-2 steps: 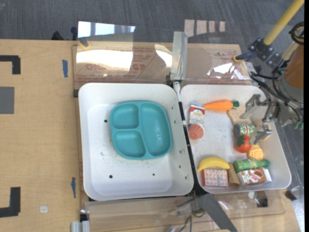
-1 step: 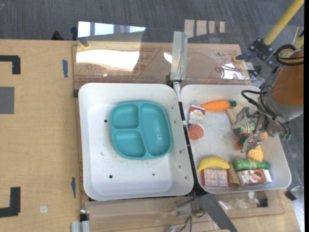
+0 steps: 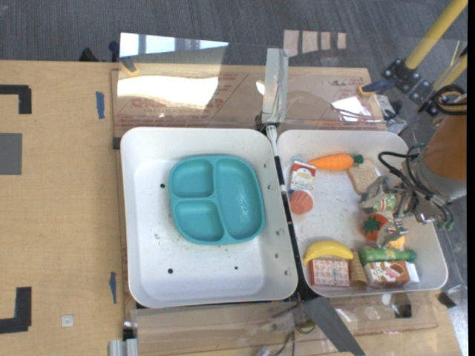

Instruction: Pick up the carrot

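The orange carrot (image 3: 332, 162) with a green top lies flat at the back of the right bin (image 3: 338, 221), pointing left. My gripper (image 3: 395, 212) is low over the right side of that bin, among cables, to the right of the carrot and nearer the front. It hangs over a pile of small toy foods, well apart from the carrot. Nothing of the carrot is covered.
The left bin (image 3: 148, 199) holds a teal divided plate (image 3: 217, 199). In the right bin are a small carton (image 3: 302, 175), a red disc (image 3: 301, 202), a bread slice (image 3: 364, 175), a strawberry (image 3: 373, 227), a banana (image 3: 329, 251) and two boxes (image 3: 329, 273) (image 3: 387, 271).
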{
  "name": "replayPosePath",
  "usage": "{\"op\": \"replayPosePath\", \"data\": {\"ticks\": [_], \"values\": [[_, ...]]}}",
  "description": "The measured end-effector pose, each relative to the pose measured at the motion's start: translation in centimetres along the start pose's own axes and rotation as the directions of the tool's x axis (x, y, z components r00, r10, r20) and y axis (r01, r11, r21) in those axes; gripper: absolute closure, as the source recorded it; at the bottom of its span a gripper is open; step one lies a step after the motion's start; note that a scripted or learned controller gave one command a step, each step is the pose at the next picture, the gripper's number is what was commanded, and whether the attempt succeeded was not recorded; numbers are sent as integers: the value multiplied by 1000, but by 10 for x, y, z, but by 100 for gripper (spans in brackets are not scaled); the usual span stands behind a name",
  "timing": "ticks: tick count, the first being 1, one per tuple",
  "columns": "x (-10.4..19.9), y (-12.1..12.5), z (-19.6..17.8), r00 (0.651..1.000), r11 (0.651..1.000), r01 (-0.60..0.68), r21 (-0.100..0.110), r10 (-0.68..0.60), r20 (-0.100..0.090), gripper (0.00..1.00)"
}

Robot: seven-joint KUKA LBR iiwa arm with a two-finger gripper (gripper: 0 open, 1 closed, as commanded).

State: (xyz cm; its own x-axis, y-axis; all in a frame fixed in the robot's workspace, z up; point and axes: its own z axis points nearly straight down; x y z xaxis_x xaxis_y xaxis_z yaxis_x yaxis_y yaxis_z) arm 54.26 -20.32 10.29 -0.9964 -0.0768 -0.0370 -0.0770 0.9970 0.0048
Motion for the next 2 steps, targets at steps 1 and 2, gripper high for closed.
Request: {"op": "replayPosePath", "data": {"ticks": [1, 2], "values": [[-74, 15, 18, 994, 995, -104, 7, 104, -24, 0], [-111, 19, 20, 915, 917, -397, 31, 398, -71, 0]]}}
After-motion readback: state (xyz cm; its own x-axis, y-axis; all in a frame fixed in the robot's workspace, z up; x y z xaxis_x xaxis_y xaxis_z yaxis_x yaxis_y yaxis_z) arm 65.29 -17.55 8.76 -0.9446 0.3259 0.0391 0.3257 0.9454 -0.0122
